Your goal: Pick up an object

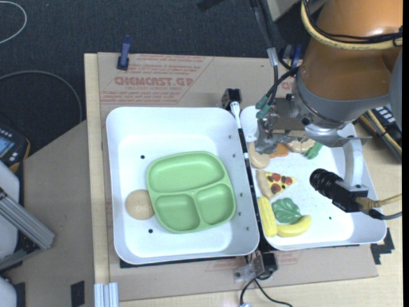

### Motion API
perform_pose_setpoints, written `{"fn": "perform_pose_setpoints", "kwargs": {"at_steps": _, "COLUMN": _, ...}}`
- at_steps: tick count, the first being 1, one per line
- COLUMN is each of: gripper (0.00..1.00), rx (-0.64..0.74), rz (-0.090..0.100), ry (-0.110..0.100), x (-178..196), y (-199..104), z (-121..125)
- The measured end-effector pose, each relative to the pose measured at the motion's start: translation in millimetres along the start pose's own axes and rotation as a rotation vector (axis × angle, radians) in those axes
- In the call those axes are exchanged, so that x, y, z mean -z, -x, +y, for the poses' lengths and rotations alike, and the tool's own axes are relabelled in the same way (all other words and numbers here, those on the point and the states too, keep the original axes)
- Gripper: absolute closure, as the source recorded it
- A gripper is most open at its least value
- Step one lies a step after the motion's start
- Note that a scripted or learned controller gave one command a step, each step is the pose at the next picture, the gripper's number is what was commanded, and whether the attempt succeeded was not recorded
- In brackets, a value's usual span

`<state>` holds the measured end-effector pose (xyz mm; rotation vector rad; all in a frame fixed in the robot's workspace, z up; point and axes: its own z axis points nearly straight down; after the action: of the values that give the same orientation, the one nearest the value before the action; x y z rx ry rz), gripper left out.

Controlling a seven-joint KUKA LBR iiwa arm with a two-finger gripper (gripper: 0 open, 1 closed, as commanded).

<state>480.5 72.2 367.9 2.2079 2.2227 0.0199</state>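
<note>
Your arm (348, 56) hung low over the right bin (358, 232), its grey wrist covering that bin's far left corner. The gripper (276, 139) sat down among the toys there; you could not tell whether it was released or clenched, nor whether it had anything.

Within the right bin: a tan piece (259, 159) lay at the gripper's near side, touching or just beside it. An orange piece (280, 150) and a green piece (312, 149) showed just under the wrist. Nearer you from those, a pizza slice (278, 182). Nearer still, a green leaf (285, 210) over a banana (295, 227), with corn (266, 216) along the bin's left wall.

In the left bin (128, 123): a green tray (190, 190), and a tan ball (138, 204) touching its left edge.
</note>
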Motion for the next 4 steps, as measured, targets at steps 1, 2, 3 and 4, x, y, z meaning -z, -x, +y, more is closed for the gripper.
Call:
{"fn": "perform_pose_setpoints", "kwargs": {"at_steps": 1, "gripper": 1.0, "rx": -0.012, "rz": -0.003, "ry": -0.023, "x": -110, "y": 58, "z": -4}}
{"fn": "perform_pose_setpoints", "kwargs": {"at_steps": 2, "gripper": 1.0, "rx": -0.005, "rz": -0.005, "ry": -0.008, "x": -114, "y": 57, "z": 78}}
{"fn": "perform_pose_setpoints", "kwargs": {"at_steps": 3, "gripper": 1.0, "rx": -0.009, "rz": -0.002, "ry": -0.023, "x": -186, "y": 61, "z": 9}}
{"fn": "perform_pose_setpoints", "kwargs": {"at_steps": 4, "gripper": 1.0, "rx": 0.001, "rz": 0.0, "ry": 0.002, "x": -16, "y": 11, "z": 19}}
